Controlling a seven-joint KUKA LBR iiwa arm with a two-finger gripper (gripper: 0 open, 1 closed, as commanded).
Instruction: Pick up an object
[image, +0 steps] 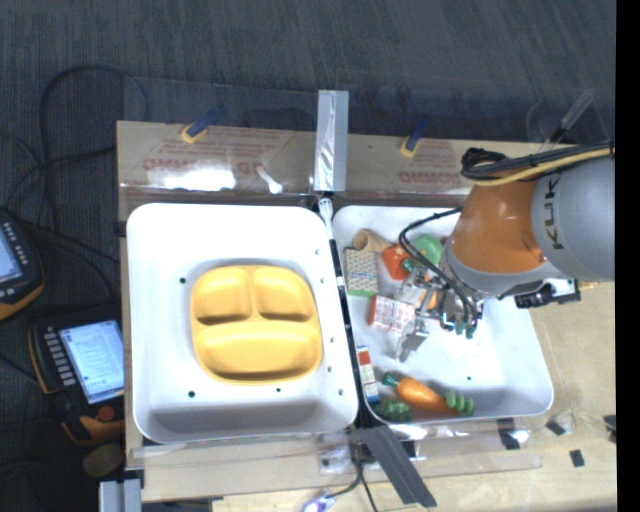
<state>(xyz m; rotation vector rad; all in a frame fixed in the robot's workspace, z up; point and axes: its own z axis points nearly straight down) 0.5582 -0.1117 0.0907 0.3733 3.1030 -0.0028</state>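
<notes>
Arm reaches in from frame right w/ gripper (415, 340) low over the right bin (520, 385), centre-right of frame, prob. because the pickable clutter sits there. Can't tell how the pincer stands. Nearest target: red-white packet (390, 314) just left of it; carrot toy (422, 393) below.

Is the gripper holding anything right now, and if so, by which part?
It cannot be told. The gripper hangs low in the right bin, just beside the red and white packet, but no object shows clearly within its grasp.
</notes>
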